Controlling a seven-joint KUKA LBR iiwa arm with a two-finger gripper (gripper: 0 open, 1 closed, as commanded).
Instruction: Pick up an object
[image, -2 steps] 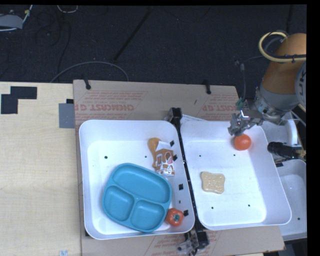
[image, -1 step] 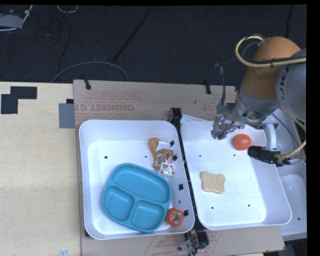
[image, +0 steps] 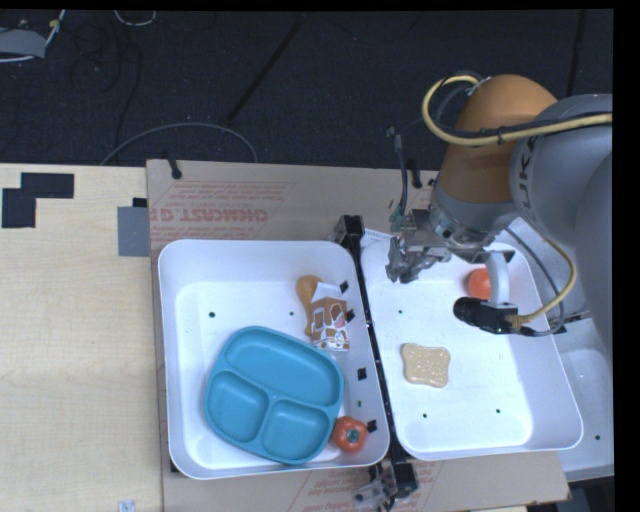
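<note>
The grey two-finger gripper hovers near the right white bin's far left corner; whether it is clenched, one cannot tell. The flat beige toast-shaped piece lies mid-bin, the nearest candidate.

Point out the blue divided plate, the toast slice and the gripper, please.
blue divided plate (image: 272, 393): camera view, on its central ridge.
toast slice (image: 426, 365): camera view, middle of its top face.
gripper (image: 402, 268): camera view, at the fingertips.
</note>
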